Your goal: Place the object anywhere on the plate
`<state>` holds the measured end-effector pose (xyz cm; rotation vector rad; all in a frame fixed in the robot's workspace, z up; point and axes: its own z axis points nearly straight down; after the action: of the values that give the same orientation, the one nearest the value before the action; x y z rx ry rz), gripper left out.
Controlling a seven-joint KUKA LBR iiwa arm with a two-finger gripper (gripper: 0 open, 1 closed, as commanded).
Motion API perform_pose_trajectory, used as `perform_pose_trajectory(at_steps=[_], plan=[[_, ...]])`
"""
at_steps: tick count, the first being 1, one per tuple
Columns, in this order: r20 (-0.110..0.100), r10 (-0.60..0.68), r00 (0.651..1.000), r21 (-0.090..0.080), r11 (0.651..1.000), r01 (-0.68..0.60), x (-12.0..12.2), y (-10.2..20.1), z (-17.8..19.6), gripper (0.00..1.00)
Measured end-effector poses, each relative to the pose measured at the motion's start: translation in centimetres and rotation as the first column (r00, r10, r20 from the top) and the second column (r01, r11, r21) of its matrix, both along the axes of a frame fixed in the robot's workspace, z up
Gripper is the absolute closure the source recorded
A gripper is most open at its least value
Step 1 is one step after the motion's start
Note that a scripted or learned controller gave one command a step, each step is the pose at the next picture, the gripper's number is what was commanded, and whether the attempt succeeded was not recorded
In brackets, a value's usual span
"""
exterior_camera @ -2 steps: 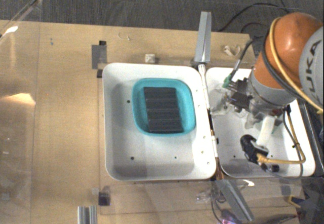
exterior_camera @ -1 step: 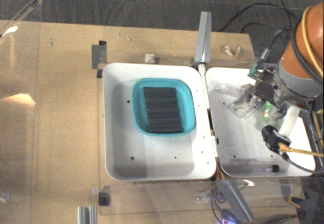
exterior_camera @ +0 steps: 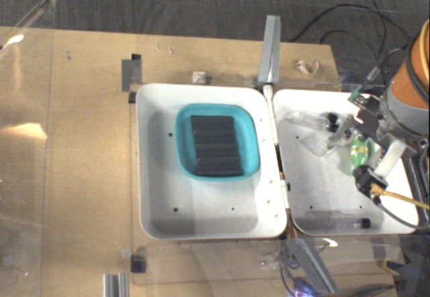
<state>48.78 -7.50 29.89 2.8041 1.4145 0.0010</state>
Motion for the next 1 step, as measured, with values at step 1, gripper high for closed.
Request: perform_pose_trajectory(at_steps=[1], plan=[[0.000,-0.085,0.996,0.001,0.996,0.085,0.00,4.79,-5.46,0.00]])
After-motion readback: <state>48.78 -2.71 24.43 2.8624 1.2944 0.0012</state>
